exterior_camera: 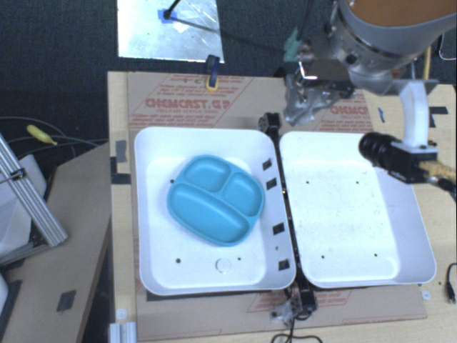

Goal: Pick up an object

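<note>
Blue divided plate (pixel 215 199) with 3 compartments lies flat in the left bin (pixel 153 191), roughly centered, slightly toward the far side. A small clear disc (pixel 224 265) sits near that bin's front edge. The gripper (pixel 308 98) hangs above the tabletop (pixel 178 98) behind the bins, near the far corner of the right bin (pixel 407 256), well apart from the plate. Cannot tell whether the jaws are spread or pressed together. Nothing seen between them.

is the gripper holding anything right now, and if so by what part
Nothing is held. The gripper is above the bins' far edge, and the blue plate lies in the left bin.
</note>
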Tool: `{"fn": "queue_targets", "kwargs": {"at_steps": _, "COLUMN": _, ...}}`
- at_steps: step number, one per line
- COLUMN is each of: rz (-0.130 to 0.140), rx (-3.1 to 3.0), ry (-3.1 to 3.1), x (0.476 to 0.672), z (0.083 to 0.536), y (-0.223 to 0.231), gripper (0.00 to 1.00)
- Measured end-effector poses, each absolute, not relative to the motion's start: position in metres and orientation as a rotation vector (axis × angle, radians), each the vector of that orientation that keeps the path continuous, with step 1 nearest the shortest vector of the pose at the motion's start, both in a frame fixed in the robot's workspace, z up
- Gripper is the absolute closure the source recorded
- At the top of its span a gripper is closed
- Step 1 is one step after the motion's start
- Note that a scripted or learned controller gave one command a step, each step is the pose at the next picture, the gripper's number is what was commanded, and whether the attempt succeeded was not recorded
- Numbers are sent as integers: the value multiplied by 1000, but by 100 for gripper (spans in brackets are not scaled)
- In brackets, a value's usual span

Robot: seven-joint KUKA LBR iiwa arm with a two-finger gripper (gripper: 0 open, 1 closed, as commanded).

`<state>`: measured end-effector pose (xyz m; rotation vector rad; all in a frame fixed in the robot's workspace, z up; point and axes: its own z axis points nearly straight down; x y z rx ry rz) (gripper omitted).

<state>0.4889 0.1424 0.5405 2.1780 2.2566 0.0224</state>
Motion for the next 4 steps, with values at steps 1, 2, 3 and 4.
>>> {"fn": "queue_targets", "kwargs": {"at_steps": 1, "rz": -9, "rx": 2211, "ry": 2238, "x": 485, "z": 452, "y": 240, "gripper": 100}}
{"fn": "queue_targets", "kwargs": {"at_steps": 2, "rz": 18, "rx": 2218, "ry": 2218, "x": 521, "z": 540, "y": 229, "gripper": 100}}
{"fn": "queue_targets", "kwargs": {"at_steps": 3, "rz": 3, "rx": 2222, "ry": 2222, "x": 487, "z": 535, "y": 210, "gripper": 100}}
{"fn": "queue_targets", "kwargs": {"at_steps": 4, "rz": 8, "rx": 2216, "ry": 2226, "x": 488, "z": 546, "y": 211, "gripper": 100}}
